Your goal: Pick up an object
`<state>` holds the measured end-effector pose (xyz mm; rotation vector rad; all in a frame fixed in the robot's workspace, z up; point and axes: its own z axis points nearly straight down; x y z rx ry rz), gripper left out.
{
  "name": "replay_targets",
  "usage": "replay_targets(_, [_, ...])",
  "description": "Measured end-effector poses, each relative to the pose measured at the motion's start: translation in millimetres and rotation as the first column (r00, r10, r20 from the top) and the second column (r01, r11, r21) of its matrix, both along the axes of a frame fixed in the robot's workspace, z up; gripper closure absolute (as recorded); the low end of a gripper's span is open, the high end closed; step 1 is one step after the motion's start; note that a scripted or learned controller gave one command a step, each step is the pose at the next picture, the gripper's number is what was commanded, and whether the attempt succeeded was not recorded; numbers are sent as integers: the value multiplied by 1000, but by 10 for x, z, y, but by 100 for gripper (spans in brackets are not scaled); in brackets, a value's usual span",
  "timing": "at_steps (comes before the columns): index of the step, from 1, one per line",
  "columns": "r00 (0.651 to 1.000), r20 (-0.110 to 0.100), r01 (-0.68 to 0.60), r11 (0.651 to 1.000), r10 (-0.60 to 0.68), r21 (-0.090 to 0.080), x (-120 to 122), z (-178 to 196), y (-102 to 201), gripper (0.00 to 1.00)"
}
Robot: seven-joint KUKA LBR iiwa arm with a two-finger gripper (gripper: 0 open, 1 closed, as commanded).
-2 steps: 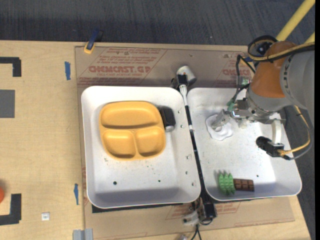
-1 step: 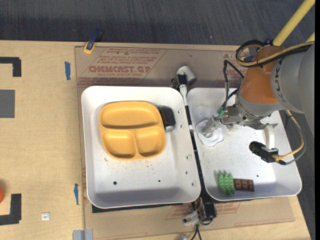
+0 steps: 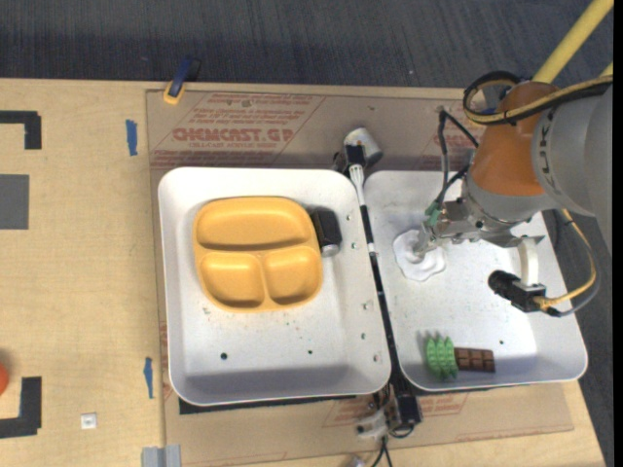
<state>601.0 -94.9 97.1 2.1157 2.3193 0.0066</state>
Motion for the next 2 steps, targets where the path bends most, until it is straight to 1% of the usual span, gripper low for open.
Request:
replay_targets(1, [1000, -1, 0, 1000, 0, 0, -5, -7, 0, 0])
replay_targets(2, [1000, -3, -6, 1000, 6, -1, -196, -110, -25, 0])
